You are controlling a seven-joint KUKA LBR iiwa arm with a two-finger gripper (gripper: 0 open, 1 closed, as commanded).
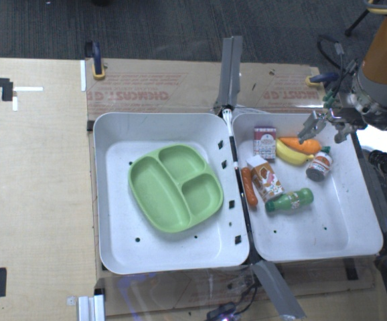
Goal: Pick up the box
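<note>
Camera view: box (265, 142) small, maroon-and-white, upright in right bin (354, 233); tool (325, 126) spread apart, nothing between fingers.

Small maroon-and-white box (265, 142), seemingly upright, near the right bin's back left corner, beside the banana.

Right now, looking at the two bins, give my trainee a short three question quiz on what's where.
1. True or false: the green divided plate lies in the left bin.
2. Which item lies nearest the gripper? A) green bottle B) carrot C) hot dog
3. Fill in: the small dark red box stands near the right bin's ____ wall.

Key: 1 true; 2 B; 3 far.
</note>
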